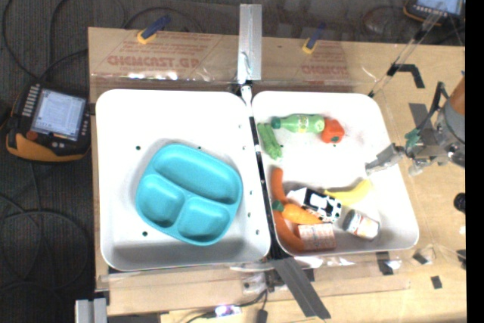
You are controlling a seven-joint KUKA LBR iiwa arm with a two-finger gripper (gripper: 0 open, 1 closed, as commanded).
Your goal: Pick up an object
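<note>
The right bin (378,111) holds several items: a green bottle (299,122) lying at the back next to a small red-orange fruit (331,131), a green pod (268,140) by the left wall, and a yellow banana (349,191). At the front lie an orange carrot (291,212), a black-and-white pack (318,202), a small jar (357,222) and a pinkish can (314,237). My gripper (393,157) hangs over the bin's right rim, just up and right of the banana's tip, with nothing seen in it.
The left bin (121,117) holds a teal divided plate (189,193). A metal divider (249,49) runs between the bins at the back. A teach pendant (49,123) lies on the floor to the left, and cables cross the carpet.
</note>
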